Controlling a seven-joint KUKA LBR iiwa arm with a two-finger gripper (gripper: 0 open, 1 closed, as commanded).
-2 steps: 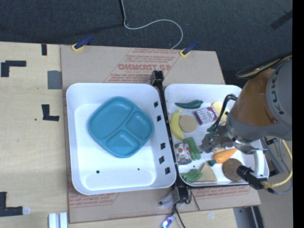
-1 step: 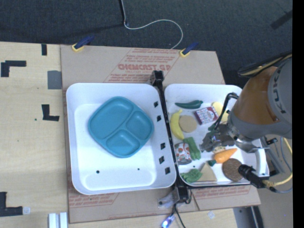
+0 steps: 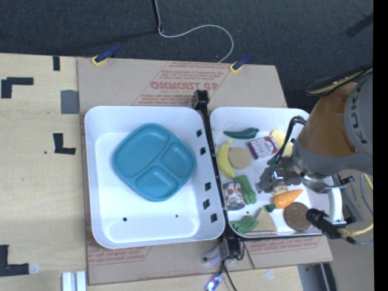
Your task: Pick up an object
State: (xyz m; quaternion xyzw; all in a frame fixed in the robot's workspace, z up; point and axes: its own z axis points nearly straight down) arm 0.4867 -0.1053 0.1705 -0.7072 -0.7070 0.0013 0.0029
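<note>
The gripper (image 3: pixel 271 179) hung low over the right-hand shallow white bin (image 3: pixel 262 112), its dark fingers down among the toy food, and whether they were apart or together could not be told from this height and angle. Nothing showed between them, so no pick could be counted yet. Just beside the tips lay an orange toy carrot (image 3: pixel 287 196), with a green toy cucumber (image 3: pixel 245 189) to their left and a round brown cookie-like disc (image 3: pixel 297 216) below. Further out sat a yellow toy banana (image 3: pixel 224 159), a dark green toy pepper (image 3: pixel 241 133) and a small printed can (image 3: pixel 233 194). The left-hand white bin (image 3: pixel 97 180) held a blue sectioned plastic plate (image 3: pixel 154 160). By my reckoning, grasp and lift were both left to do.
</note>
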